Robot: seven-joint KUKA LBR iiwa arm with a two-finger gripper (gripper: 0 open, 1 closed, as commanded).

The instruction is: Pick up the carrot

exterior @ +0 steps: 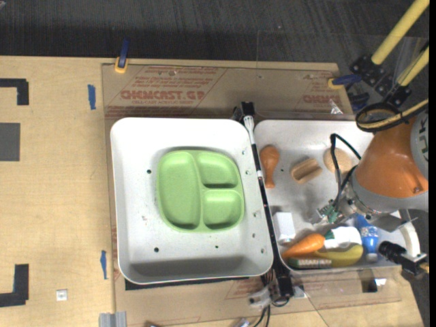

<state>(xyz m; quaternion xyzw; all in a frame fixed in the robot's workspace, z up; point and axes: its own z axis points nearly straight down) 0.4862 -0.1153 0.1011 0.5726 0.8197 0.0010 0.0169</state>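
The carrot (304, 244) is lying at the right bin's (300, 133) near edge beside a banana (344, 255), looking like a light, stiff, smooth toy best pinched across its thick middle.

Pincer (338, 213) stands over the right bin (306, 131). Just below it, carrot (304, 244), banana (344, 255) and white block (283, 224) crowd together. Open floor lies above-left, around the bread roll (306, 170).
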